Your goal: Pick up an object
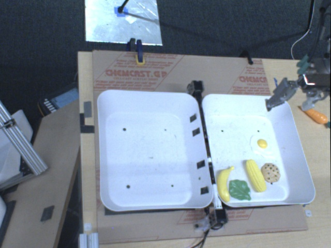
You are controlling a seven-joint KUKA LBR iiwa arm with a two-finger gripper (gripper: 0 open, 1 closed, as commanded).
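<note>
Two white bins sit side by side on a brown board. The left bin (147,149) has lots of open room inside. The right bin (235,133) has toys, all packed near its front edge & front right corner. The back & middle of that bin are bare, so there's room to move there.

Toys in the right bin: a banana (224,184) lies right by the left wall, near the front. A green leaf toy (239,189) touches the banana's right side. A corn cob (255,175) lies just beside the leaf, tilted. A cookie (270,172) sits beside the corn, near the right wall. A fried egg (261,143) lies apart from the rest, more to the middle right; its white part is hard to tell from the white bin floor.

The gripper (275,98) hangs over the back right corner of the right bin, at the rim. Its fingers are dark & blurry, so I can't tell if they're open or closed. Nothing shows between them. The arm behind it is cut off by the right side of the view.

An orange carrot-like thing (316,115) lies outside the bin, just past its right edge; partly cut off, so can't be sure what it is.
</note>
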